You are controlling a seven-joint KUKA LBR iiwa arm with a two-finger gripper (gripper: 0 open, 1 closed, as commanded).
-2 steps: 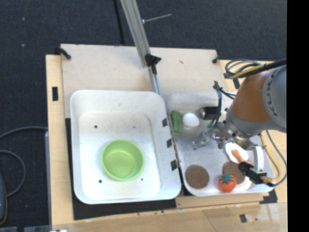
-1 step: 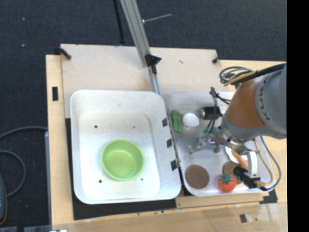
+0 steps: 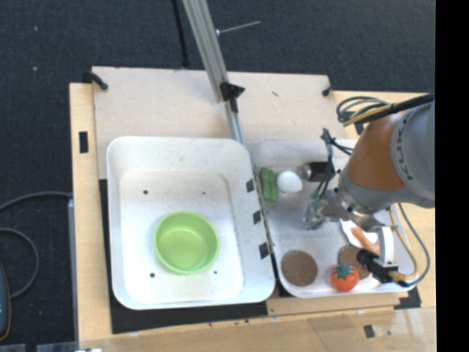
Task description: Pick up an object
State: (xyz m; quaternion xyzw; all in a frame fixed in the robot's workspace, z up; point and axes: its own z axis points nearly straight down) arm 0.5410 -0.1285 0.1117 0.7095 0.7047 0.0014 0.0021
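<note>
The gripper (image 3: 316,217) hangs low over the right bin (image 3: 282,152), near the middle of its floor. Its fingers are small and dark against the white, and I cannot tell if they are wide or narrow; nothing is seen between them. The grey arm (image 3: 399,156) with its orange band comes to it from the right side.

I take the gripper as the landmark. Up and to the left of it, near but apart from it, lies a white ball (image 3: 290,182), and a green object (image 3: 268,184) touches the ball on its left, close to the wall between the two bins. Just above the gripper there is a small dark cylinder (image 3: 317,170). Below and a little left of the gripper a flat brown disc (image 3: 299,268) lies on the bin floor. Below and to the right is a red tomato (image 3: 344,276) with a green top, near the front rim. To the right of the gripper, partly under the arm, an orange and white object (image 3: 364,238) lies.

Far to the left of the gripper, in the left bin (image 3: 128,160), a light green bowl (image 3: 186,242) stands upright.
</note>
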